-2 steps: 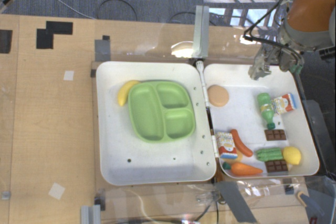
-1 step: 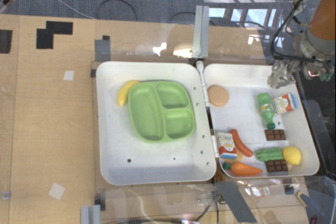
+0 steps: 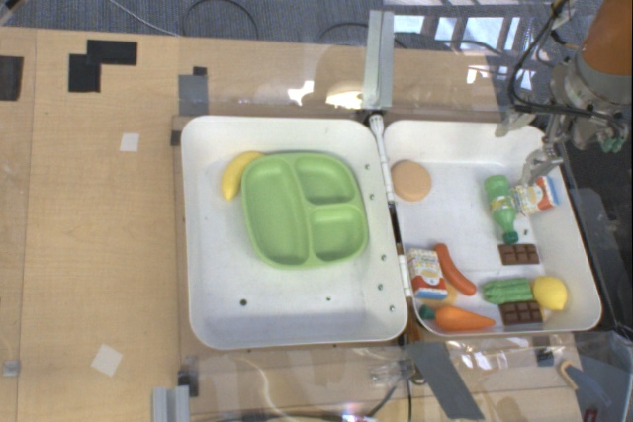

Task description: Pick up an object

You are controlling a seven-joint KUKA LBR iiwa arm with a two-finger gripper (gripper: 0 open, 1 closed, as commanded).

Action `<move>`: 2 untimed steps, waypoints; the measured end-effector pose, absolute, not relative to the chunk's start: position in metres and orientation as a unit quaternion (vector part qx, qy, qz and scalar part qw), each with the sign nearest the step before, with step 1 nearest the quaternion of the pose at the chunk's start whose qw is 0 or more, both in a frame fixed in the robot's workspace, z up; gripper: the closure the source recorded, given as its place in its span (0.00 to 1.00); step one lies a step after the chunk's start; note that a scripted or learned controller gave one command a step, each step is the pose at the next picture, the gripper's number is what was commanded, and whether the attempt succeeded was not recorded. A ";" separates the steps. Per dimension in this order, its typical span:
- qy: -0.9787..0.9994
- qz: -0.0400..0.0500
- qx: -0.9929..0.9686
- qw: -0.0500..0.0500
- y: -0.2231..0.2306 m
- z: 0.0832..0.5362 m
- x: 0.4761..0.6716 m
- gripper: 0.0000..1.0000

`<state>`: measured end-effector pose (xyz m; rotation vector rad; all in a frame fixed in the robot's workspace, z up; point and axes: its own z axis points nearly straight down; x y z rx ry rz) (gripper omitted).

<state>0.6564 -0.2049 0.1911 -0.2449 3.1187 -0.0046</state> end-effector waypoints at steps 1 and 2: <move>0.991 -0.002 -0.136 0.008 -0.178 0.090 0.641 0.00; 0.990 -0.003 -0.137 0.013 -0.176 0.104 0.645 1.00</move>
